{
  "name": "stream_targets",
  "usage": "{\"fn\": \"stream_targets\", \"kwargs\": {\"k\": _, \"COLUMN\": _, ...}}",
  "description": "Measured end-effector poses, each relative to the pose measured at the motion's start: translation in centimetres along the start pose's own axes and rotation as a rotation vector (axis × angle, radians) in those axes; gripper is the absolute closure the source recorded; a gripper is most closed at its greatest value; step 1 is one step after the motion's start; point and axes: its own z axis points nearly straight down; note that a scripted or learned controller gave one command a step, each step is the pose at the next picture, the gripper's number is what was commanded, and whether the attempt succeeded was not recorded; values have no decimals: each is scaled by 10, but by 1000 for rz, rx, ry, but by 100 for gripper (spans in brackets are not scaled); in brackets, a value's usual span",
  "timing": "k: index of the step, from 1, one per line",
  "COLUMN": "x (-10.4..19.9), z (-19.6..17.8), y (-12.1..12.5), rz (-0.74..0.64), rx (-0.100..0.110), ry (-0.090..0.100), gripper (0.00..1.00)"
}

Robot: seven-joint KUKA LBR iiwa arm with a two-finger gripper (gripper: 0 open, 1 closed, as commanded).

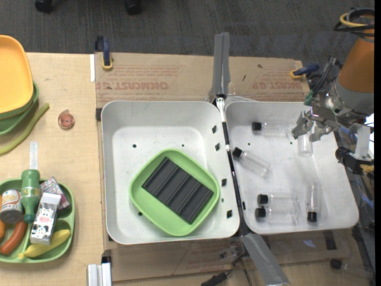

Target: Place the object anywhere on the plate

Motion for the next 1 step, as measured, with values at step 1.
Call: {"fn": "stream_targets", "kwargs": {"k": 1, "x": 0, "z": 0, "y": 0, "rz": 0, "rx": 0, "ry": 0, "gripper": 0}}
